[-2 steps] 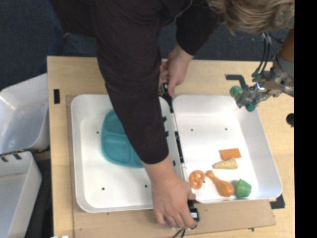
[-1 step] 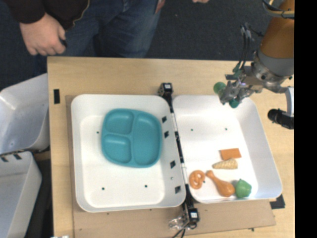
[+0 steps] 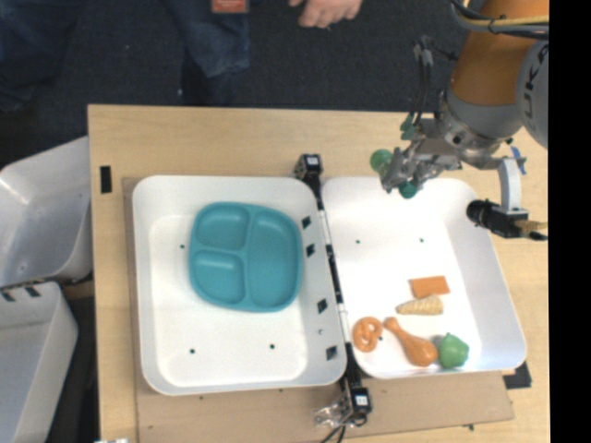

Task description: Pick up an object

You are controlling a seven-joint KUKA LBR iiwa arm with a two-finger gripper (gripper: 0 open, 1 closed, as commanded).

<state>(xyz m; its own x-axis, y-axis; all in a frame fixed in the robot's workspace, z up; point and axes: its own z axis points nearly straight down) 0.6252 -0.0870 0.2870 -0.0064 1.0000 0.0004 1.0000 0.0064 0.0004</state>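
Observation:
My gripper [image 3: 400, 175] hangs over the far edge of the right bin [image 3: 388, 229], raised above it. Two small green bits [image 3: 380, 161] show right at its tip, and I cannot tell whether they belong to a held thing. At the near end of the right bin lie an orange wedge [image 3: 429, 286], a pale corn piece [image 3: 420, 307], an orange pretzel [image 3: 367, 333], an orange drumstick [image 3: 411, 341] and a green round toy [image 3: 452, 350]. All of them lie well below and in front of the gripper.
A teal divided plate [image 3: 247, 255] lies in the left bin [image 3: 157, 340]. A person stands behind the bench, one hand [image 3: 328, 3] hanging near the arm. A white chair or box [image 3: 37, 220] stands at the left of the bench.

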